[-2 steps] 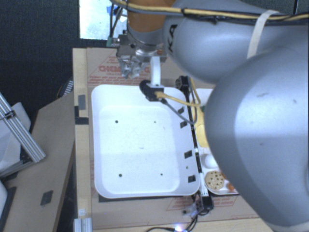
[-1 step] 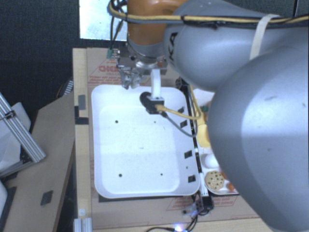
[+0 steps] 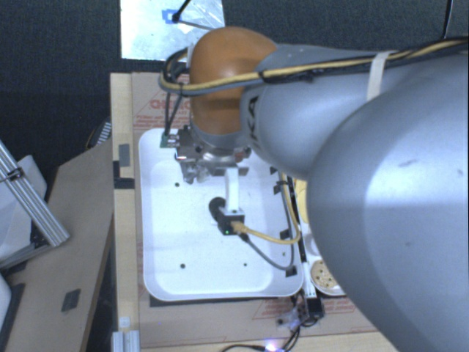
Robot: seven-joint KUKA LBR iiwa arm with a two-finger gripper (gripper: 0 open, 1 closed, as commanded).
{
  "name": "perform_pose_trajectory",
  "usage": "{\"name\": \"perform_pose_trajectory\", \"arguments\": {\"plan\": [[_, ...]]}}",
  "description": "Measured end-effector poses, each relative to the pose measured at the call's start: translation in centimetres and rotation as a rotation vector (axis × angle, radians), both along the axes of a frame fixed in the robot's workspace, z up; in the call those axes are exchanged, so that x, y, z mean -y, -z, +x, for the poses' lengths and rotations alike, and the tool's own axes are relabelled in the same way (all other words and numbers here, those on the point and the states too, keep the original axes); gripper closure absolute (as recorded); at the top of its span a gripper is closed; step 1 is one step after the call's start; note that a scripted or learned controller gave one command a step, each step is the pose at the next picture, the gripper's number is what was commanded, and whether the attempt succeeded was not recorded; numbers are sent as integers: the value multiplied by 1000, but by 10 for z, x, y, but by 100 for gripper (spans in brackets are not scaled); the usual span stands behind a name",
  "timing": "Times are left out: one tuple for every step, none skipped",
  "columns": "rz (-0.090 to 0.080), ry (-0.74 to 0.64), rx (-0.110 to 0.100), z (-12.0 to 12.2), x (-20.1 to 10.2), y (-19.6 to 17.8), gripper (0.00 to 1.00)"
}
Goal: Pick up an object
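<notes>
My gripper [image 3: 196, 169] hangs over the far part of the left white bin [image 3: 165, 270], under the orange band of the wrist [image 3: 220, 72]. The big grey arm covers it from above and also hides most of the right bin. A round tan object with a dotted face [image 3: 322, 276] lies in the right bin near its front left corner, well to the right of and nearer than the gripper. I see nothing between the gripper and the left bin's floor.
The two bins rest on a cardboard sheet [image 3: 124, 218] on the bench. A metal frame bar [image 3: 29, 196] slants at the far left. A shiny foil sheet [image 3: 157, 17] lies behind the bins.
</notes>
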State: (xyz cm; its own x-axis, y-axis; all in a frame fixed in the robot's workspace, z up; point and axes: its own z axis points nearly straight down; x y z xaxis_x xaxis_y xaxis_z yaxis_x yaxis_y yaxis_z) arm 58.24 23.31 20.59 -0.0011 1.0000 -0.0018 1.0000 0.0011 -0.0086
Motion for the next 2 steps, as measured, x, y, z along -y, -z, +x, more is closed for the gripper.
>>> {"name": "perform_pose_trajectory", "arguments": {"plan": [[1,0,4,-6,-1,55,100],[4,-1,12,6,-1,17,100]]}}
